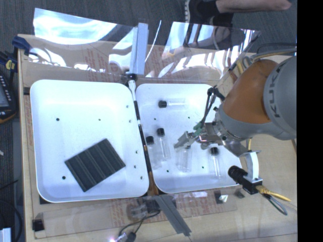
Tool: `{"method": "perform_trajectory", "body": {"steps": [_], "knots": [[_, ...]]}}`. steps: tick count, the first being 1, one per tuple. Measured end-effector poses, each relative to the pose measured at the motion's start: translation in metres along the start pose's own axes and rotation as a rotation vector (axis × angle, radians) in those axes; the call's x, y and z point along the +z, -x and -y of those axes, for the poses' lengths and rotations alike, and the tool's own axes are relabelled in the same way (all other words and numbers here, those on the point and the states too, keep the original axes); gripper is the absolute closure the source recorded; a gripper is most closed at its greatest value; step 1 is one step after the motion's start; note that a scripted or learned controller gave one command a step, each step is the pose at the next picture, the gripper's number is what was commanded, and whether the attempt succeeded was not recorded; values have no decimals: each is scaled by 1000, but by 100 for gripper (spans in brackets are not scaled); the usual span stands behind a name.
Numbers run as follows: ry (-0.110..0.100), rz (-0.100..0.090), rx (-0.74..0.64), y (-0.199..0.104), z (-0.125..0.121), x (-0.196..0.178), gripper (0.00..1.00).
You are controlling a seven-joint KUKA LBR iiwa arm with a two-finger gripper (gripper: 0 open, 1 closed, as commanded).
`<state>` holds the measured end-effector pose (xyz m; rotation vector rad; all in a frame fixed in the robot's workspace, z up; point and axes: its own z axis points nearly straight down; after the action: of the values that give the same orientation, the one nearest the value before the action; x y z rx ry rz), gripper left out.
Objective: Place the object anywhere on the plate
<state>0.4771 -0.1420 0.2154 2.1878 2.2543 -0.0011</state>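
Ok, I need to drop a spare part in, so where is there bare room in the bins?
The left bin is bare above and left of the dark plate. The right bin is crowded: clear vials lie across its middle, and the gripper sits among them.

From my remote seat the light is bright and even, washing both white bins (81,92) nearly flat. Strong glare streaks the clear panels (151,39) well beyond the gripper (182,141) (pale blue-white patches). Just beside the gripper the clear vials (184,158) smear into the bin floor, faint and soft. Shadows under the arm (262,102) are weak.
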Motion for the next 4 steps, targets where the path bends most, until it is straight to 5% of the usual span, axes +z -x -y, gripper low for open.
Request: {"method": "perform_trajectory", "body": {"steps": [1, 2, 3, 4], "knots": [[-3, -1, -69, -94, -10, 19, 100], [-5, -1, 14, -143, -64, 25, 100], [-6, -1, 227, -251, -14, 75, 100], [-7, 1, 494, -325, -7, 54, 100]]}}
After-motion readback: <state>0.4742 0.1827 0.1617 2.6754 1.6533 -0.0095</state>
